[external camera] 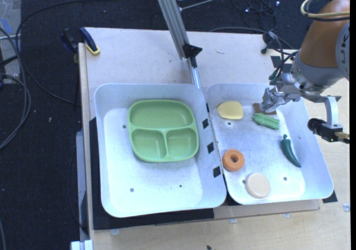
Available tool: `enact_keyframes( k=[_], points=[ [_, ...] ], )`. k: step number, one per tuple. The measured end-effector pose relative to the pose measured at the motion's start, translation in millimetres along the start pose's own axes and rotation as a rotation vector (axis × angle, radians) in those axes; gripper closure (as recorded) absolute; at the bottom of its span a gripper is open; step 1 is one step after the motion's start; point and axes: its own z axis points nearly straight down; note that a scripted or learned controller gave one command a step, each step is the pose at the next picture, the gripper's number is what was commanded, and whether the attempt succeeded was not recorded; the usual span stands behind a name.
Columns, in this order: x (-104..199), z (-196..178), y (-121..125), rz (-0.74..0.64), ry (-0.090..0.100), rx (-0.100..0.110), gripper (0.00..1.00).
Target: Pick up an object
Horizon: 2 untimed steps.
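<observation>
The right bin holds a yellow bun-like piece, a light green leafy piece, a dark green pepper, an orange doughnut and a cream round piece. My gripper hangs low at the far side of this bin, just above and behind the light green piece, beside a small brown object. Nothing shows between its fingers.
A green divided plate lies in the left bin. A slanted metal post rises from the back, ending at the bins' shared wall. Cables lie on the dark floor around the bench. A black fitting sticks out at the right.
</observation>
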Motion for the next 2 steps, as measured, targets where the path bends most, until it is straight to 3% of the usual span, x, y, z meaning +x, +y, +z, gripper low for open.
enact_keyframes(
  k=[2],
  points=[
    [107, -22, -42, -0.005, 0.004, 0.008, 1.0]
  ],
)
